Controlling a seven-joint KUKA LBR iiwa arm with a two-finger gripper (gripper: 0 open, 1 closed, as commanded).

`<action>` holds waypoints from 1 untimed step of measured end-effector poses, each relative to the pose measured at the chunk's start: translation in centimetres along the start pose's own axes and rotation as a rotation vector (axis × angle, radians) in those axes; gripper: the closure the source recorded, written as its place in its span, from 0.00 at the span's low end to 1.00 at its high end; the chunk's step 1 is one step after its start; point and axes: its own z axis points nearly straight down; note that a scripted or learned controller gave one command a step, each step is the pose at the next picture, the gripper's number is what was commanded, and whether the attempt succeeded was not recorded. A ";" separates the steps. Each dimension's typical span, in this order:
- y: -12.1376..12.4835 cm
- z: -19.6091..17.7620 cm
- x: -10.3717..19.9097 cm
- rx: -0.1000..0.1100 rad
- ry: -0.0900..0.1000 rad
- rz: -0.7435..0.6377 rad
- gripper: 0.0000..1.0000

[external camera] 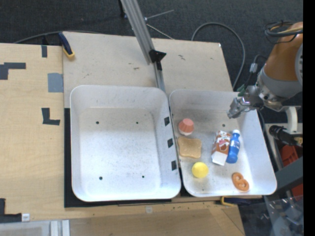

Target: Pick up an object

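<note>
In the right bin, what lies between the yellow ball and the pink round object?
In the camera view, a slice of toast lies between the yellow ball and the pink round object, just below the pink one.

No text or label can be read

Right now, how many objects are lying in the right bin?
5. Pink cup at the back left, toast slice below it, yellow ball in front, carton with blue bottle in the middle, pretzel at the front right.
</note>
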 end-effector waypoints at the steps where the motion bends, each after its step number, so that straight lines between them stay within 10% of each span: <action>1: 0.1 -2.6 0.0 0.003 0.001 0.000 1.00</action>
